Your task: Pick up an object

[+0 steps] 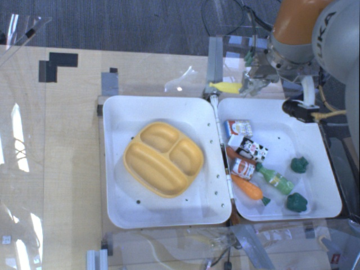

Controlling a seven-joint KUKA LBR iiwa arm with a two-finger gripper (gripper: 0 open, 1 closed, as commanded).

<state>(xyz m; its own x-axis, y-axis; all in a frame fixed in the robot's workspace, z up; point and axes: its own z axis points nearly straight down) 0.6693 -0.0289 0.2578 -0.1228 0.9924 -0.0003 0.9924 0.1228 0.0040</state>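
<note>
The two-finger gripper (pixel 254 83) hangs above the far edge of the right white bin (pixel 320 151), just beside a yellow banana-shaped toy (pixel 225 87) lying on that rim; how wide it stands I cannot tell. The pickable things crowd the bin's left side: a small carton (pixel 238 128), a black-and-white cow-patterned box (pixel 251 148), an orange plastic carrot (pixel 248 188) and a green bottle (pixel 275 179). Better to descend on an isolated piece, such as the green broccoli toy (pixel 300 164) near the right wall.

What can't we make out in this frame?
- Gripper: small and cluttered by cables above the right bin; open or shut is unclear.
- Yellow object beside it: partly behind the grey post; held or lying there, unclear.
- Carton and can labels: too small to read.
</note>
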